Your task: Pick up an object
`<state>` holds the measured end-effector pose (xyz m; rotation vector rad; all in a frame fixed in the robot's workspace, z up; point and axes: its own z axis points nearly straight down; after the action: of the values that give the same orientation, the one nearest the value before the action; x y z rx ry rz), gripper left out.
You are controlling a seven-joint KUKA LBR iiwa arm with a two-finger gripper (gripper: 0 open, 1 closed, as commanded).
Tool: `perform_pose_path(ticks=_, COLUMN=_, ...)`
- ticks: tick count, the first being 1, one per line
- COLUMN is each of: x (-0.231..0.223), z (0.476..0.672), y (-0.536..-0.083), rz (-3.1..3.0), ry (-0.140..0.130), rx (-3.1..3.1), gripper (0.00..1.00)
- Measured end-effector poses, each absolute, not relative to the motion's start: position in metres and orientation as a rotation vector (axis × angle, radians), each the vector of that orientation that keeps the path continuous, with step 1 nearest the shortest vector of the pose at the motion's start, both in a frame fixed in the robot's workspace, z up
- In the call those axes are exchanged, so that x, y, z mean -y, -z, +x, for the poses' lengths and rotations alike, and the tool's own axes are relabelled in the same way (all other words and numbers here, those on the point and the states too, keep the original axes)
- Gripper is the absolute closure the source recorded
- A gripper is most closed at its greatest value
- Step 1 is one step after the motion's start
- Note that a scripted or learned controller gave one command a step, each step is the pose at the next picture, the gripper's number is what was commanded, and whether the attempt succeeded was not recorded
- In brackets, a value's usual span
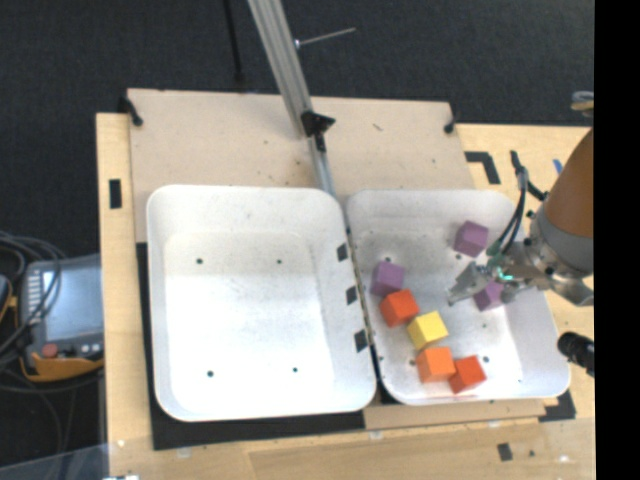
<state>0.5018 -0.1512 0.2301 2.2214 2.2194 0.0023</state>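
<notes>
While my hand (478,286) sits low over the right bin (520,368), reaching in from the right edge of the camera view, the nearest target is the small purple cube (489,296) just beside the fingertips, partly hidden by them. Can't tell how far the hand is open, nor whether anything is between the fingers; the view is too small and slanted there, so I don't count that cube as held. Other candidates in the same bin: a purple cube (471,237) up near the far wall, another purple cube (388,276) touching an orange cube (399,307) close to the divider, a yellow cube (428,328), and an orange cube (434,363) against a red-orange cube (467,373) by the near rim. Left bin (170,268) has nothing I'd go for. My judgement: stay with the cube at the fingertips, since it stands apart from the cluster. To do it well: centre the cube between the fingers, square them to its flat faces, go down to the bin floor, close, lift straight. Main risk is nudging the cube sideways off a corner, or closing on air.
</notes>
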Motion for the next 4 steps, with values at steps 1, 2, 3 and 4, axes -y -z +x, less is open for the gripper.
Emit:
perform_pose_path(ticks=1, x=0.150, z=0.492, y=-0.173, rz=2.225, ry=0.005, rx=-2.222, gripper=0.00)
perform_pose_path(ticks=2, x=0.151, z=0.501, y=-0.119, rz=2.222, ry=-0.012, rx=-2.223, gripper=0.00)
perform_pose_path(ticks=3, x=0.153, z=0.504, y=-0.122, rz=2.211, ry=-0.019, rx=-2.211, gripper=0.00)
perform_pose_path(ticks=4, x=0.154, z=0.507, y=-0.134, rz=2.216, ry=-0.027, rx=-2.195, gripper=1.00)
